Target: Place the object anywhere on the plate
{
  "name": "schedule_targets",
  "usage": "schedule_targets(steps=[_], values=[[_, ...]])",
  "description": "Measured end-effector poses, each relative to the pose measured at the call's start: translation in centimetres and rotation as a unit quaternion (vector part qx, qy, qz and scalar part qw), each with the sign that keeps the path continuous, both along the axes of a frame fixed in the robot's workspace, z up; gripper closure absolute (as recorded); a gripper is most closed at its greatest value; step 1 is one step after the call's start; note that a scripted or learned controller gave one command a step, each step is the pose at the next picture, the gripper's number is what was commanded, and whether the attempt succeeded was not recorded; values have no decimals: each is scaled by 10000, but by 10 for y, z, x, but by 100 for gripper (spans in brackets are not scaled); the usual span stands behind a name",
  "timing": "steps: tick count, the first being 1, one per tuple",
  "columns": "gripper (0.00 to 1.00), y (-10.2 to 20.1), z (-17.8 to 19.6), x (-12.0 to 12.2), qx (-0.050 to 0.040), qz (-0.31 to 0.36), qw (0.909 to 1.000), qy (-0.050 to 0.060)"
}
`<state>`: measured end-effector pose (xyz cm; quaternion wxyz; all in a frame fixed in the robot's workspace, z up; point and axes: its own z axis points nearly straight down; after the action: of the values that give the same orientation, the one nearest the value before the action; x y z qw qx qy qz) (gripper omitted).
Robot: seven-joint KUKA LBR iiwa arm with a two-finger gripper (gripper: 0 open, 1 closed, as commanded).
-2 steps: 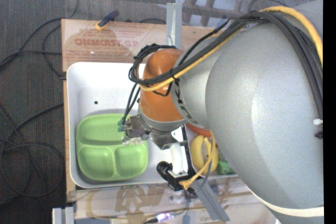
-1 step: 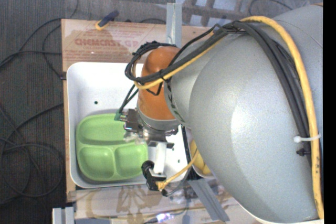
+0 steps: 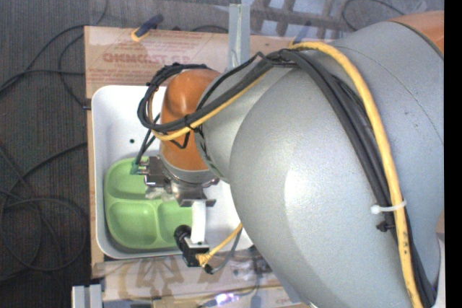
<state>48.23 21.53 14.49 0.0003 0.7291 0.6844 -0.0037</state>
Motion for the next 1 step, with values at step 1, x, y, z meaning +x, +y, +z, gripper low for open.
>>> schedule_targets(steps=[1], values=[[0, 0, 0, 0, 0, 1, 10000, 0]])
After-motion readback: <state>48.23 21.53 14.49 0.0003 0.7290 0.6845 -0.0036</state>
